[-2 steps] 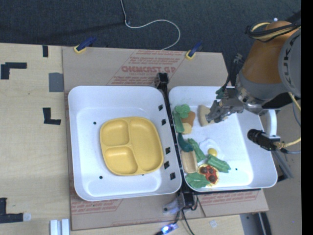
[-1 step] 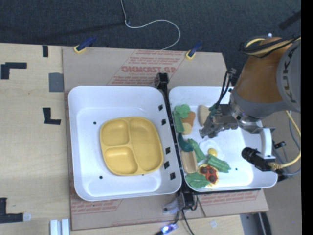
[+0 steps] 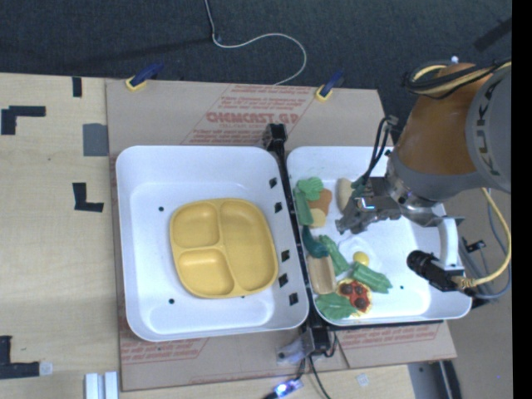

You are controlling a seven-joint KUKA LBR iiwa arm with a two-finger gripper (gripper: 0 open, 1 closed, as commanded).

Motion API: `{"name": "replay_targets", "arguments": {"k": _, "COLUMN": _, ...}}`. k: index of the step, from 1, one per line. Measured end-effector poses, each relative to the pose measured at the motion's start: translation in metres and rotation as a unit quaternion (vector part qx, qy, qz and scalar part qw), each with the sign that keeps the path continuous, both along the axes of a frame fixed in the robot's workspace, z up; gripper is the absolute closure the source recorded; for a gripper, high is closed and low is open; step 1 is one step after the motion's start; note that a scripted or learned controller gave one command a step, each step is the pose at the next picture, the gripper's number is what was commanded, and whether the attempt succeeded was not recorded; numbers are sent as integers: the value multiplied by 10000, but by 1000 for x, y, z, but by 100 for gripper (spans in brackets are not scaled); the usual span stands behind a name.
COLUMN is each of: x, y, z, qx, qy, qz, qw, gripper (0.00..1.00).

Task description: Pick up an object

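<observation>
The right bin (image 3: 416, 302) holds the pickable things, crowded along its left wall: a leafy green piece (image 3: 310, 189) at the top, an orange piece (image 3: 322, 200) and a pale one (image 3: 343, 192) just beside it, a dark green strip (image 3: 317, 243) below, then a bun-like piece (image 3: 322, 273), a small yellow ball (image 3: 360, 258), a green pod (image 3: 370, 278) and a red cluster on a leaf (image 3: 352, 293). That crowding against the wall probably makes a clean grip harder. The left bin (image 3: 141, 223) carries only a yellow divided tray (image 3: 223, 246), set near its middle, likely as a drop place.

The arm (image 3: 440, 135) reaches in from the right, and the jaws (image 3: 356, 217) hang low over the right bin, near the pale piece and above the ball. Whether they are released or clenched I cannot tell; nothing is visibly between them.

The cardboard (image 3: 249, 115) under the bins on the surface bears red print, too blurred to read reliably. No other writing is legible.
</observation>
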State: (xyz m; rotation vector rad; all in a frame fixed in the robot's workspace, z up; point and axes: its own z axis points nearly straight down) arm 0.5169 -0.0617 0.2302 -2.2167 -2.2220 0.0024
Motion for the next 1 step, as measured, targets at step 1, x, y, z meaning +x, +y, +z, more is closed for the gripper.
{"name": "replay_targets", "arguments": {"k": 1, "x": -1, "y": 2, "z": -7, "qx": -7, "qy": 0, "qz": -10, "qw": 10000, "gripper": 100}}
